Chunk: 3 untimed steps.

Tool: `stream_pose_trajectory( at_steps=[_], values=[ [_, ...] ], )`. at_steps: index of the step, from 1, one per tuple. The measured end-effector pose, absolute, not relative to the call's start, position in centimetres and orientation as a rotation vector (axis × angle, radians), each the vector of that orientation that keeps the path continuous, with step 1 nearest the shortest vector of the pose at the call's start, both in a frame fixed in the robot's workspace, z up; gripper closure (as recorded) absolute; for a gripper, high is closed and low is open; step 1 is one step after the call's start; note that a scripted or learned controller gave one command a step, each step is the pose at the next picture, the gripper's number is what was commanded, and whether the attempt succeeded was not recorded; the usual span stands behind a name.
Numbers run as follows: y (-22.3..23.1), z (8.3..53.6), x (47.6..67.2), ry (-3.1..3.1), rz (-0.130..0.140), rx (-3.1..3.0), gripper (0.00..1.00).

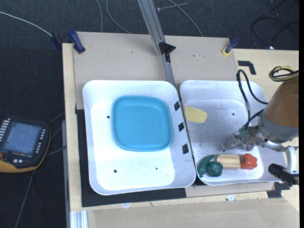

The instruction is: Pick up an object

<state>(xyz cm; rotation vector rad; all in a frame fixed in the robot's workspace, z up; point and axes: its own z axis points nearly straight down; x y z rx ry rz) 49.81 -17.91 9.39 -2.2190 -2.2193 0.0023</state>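
The arm [285, 110] came in from the right edge of the frame, its orange band and grey wrist leaning over the right bin [223, 91]. The claw [237, 143] hung low in the lower right part of that bin, just above the objects along the bin's lower wall. Whether it was open or closed could not be told; no object showed within it.

Below the claw, in the lower right of the frame, lay a row of three things touching one another: a dark green rounded object [210, 167], a tan wooden cylinder [228, 162] lying on its side, and a red object [248, 161] at the right end. A pale yellow piece [195, 114] lay apart near the bin's upper left.

The left bin [97, 141] held a light blue square plate [142, 122]. A metal pole [151, 18] slanted down from the top of the frame to the gap between the bins. Black cables [244, 87] looped beside the wrist. A handheld control pad [21, 144] rested on the dark floor at the left edge, off the counter [118, 56].
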Motion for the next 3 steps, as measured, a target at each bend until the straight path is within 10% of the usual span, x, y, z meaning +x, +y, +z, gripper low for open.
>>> stream_pose_trajectory(
  at_steps=[1, 3],
  values=[
    [-17.9, 10.6, 49.9, -2.223, -0.001, -2.222, 1.00],
    [-18.1, 20.7, 49.6, -2.225, -0.004, -2.225, 1.00]
  ],
)
